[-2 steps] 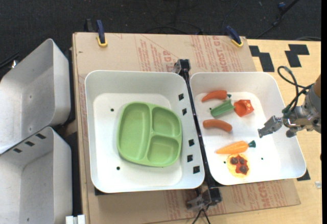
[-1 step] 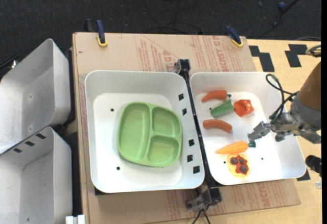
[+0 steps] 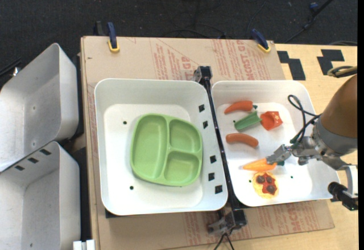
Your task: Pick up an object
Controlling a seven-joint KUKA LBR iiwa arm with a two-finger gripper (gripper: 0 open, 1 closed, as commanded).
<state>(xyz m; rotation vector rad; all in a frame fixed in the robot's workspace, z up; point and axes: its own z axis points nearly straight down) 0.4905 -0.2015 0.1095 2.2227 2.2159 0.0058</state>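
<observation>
- The gripper point(image 3: 278, 156) reaches into the right bin point(image 3: 301, 195) from the right side, its fingers point(image 3: 275, 159) low over the bin floor
- Whether those fingers are spread or closed cannot be told, since they read as a small dark cluster at this distance
- A carrot point(image 3: 259, 166) lies just below and to the left of the fingertips, its near end very close to them or touching; nothing is clearly seen between the fingers
- A brown sausage point(image 3: 242, 140) lies up and to the left of the fingers, a little apart from them
- A green pepper point(image 3: 247, 122) and a red pepper piece point(image 3: 271, 120) sit farther up from the fingers, side by side
- A red chili-like piece point(image 3: 238, 106) lies beyond those, farthest from the fingers within this bin
- A yellow slice with dark toppings point(image 3: 265, 185) rests below the fingers, just past the carrot
- A green divided plate point(image 3: 167, 150) sits in the left bin point(image 3: 114, 129), well apart to the left of the fingers
</observation>
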